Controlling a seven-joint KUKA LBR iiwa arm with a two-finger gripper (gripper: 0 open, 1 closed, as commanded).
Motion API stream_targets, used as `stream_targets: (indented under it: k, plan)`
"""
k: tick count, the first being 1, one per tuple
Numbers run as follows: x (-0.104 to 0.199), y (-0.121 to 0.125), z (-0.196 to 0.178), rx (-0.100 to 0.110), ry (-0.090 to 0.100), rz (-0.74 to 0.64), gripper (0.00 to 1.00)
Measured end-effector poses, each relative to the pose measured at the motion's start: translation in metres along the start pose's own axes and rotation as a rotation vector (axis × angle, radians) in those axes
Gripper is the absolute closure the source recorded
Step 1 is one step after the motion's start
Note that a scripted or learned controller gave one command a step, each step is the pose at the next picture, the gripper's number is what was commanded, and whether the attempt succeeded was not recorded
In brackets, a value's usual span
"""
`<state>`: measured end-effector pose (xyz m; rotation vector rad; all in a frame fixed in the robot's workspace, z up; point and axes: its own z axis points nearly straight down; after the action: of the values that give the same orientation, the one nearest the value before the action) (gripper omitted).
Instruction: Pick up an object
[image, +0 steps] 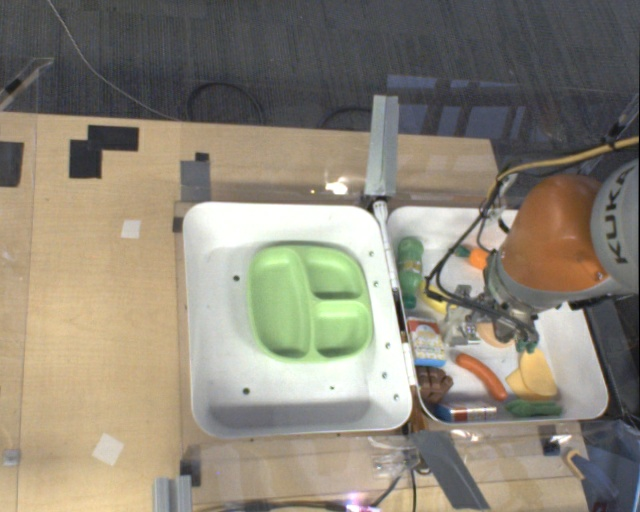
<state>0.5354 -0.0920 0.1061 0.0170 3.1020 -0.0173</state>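
The right bin (590, 395) holds a jumble of small items: a green bottle (410, 262), a red-orange sausage (482, 373), a yellow cheese wedge (535, 378), a brown piece (433, 382), a red marker (470, 411) and a green bean-shaped piece (532, 408). My gripper (478, 325) hangs low over the middle of this bin, under the orange wrist band (550, 235), just above the sausage and left of the cheese wedge. Its tips are lost among the clutter.
The left bin (215, 400) carries a green divided plate (308, 300) in its middle. A metal post (382, 150) stands at the back between the two bins. Cables loop around the wrist. Wooden bench top lies open to the left.
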Motion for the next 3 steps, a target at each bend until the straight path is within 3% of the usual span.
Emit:
stream_targets:
  k: [1,2,3]
  plan:
    - [-0.049,-0.003,-0.134,-0.009,0.016,-0.061,1.00]
    - [-0.091,-0.067,-0.186,-0.013,0.024,-0.324,1.00]
    - [-0.143,-0.100,-0.162,-0.019,0.025,-0.559,1.00]
